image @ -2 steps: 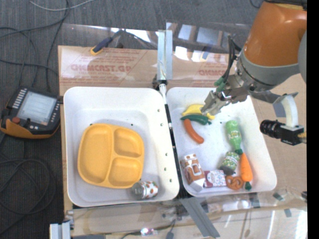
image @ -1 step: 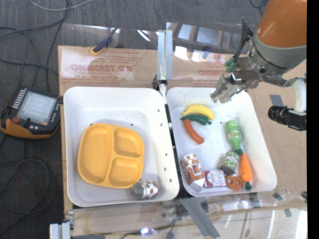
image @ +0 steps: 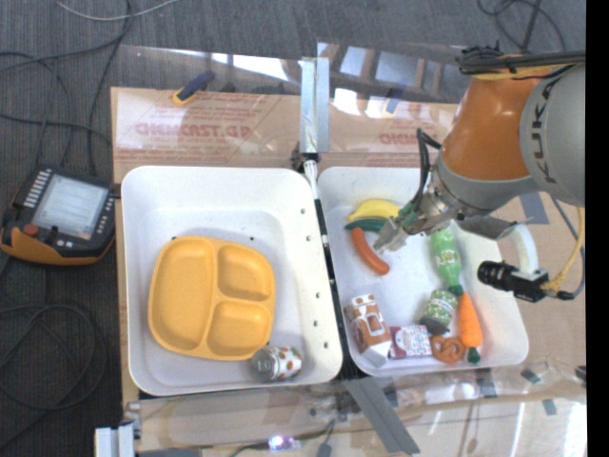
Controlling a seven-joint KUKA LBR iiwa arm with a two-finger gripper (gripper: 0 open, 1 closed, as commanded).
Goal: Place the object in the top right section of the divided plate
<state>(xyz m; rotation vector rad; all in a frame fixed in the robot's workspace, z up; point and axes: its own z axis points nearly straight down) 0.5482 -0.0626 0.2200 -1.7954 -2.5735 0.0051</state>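
Left bin [image: 143, 208] with yellow divided plate [image: 212, 296], can [image: 275, 362]

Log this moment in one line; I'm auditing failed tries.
hand: over right bin, by banana and sausage | plate: left bin, bare | can: below plate

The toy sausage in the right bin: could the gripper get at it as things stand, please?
Probably yes. The gripper hangs just right of the sausage, whose top is uncovered; the banana lies close behind it.
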